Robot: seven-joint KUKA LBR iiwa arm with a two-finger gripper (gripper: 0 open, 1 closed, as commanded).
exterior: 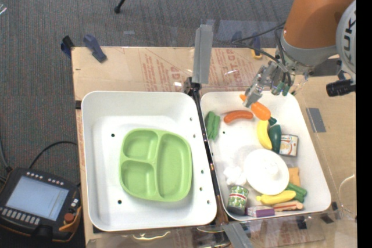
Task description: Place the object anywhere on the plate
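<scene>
- Pincer (254, 99): I see it over the far edge of the right bin (311, 142), above an orange carrot (260, 109); I cannot tell its opening or hold.
- Sausage (239, 116): just beside, in the bin.
- Green plate (156, 165): left bin (99, 125), well apart.

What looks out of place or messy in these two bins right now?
Nothing looks spilled or damaged. The green divided plate lies flat in the left bin. The right bin is cluttered with toy food, including a banana and a hot dog, piled loosely.
</scene>
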